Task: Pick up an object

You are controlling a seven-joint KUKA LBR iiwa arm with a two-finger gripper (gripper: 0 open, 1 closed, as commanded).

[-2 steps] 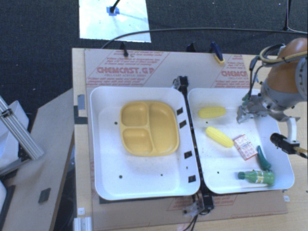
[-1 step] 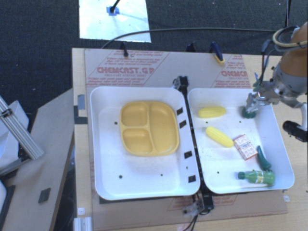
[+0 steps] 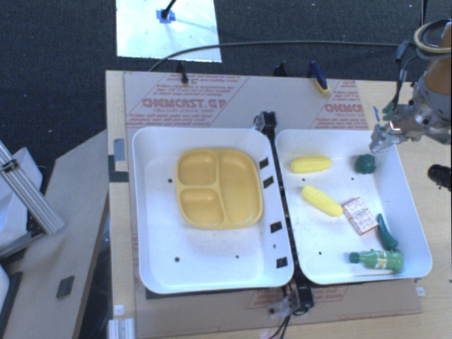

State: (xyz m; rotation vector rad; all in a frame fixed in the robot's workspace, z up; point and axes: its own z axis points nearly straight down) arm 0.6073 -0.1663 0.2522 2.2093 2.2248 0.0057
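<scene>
The right bin (image 3: 417, 221) holds two yellow corn cobs (image 3: 311, 164) (image 3: 323, 200), a dark green ball (image 3: 365, 164), a small red and white packet (image 3: 360, 215), a teal curved piece (image 3: 386, 233) and a green bottle (image 3: 378, 260). My gripper (image 3: 380, 139) hangs over the bin's far right corner, just above and to the right of the green ball, apart from it. Nothing shows between its fingers.
The left bin (image 3: 152, 260) carries a yellow divided plate (image 3: 217, 188). A black clip strip (image 3: 274, 196) joins the two bins. Clamps (image 3: 319, 78) and a cable lie on the board behind them. A metal rail (image 3: 28, 196) stands at the far left.
</scene>
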